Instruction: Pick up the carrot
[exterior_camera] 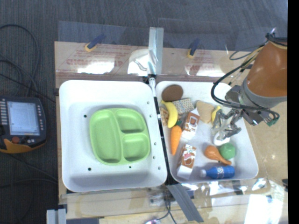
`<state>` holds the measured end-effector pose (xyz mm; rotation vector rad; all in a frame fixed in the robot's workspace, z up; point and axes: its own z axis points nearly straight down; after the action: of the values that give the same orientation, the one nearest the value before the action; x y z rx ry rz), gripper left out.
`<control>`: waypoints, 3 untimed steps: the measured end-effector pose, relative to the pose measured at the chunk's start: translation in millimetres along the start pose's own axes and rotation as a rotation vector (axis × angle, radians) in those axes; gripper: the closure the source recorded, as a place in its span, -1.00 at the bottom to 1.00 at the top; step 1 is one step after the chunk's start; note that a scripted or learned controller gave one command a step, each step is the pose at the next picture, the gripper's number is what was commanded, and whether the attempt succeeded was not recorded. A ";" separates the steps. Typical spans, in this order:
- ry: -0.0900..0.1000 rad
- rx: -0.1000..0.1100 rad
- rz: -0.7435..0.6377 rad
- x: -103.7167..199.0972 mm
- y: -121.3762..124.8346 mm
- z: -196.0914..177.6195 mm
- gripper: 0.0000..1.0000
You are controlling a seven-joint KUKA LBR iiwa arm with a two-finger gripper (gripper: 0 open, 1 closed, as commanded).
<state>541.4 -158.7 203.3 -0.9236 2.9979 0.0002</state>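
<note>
- While the long orange carrot (175, 139) lies untouched near the left wall of the right-hand shallow white bin (250, 169), just below a yellow banana (170, 114), the pick has not begun.
- The metal two-finger gripper (225, 130) hangs over the bin's right side, just above a green round fruit (228, 150), well apart from the carrot.
- Whether its claw is apart or together I cannot tell.
- Left to do, I judge: travel left across the bin, descend, close, lift.
- The green divided plate (120, 135) sits in the left bin.
</note>
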 end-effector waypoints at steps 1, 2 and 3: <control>-0.003 0.005 0.288 56.3 -23.2 -120.6 1.00; 0.000 0.001 0.287 56.0 -22.4 -118.4 -1.00; 0.012 -0.009 0.472 54.3 -6.8 47.8 -1.00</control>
<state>500.5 -194.8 155.3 -0.1976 3.1445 0.0093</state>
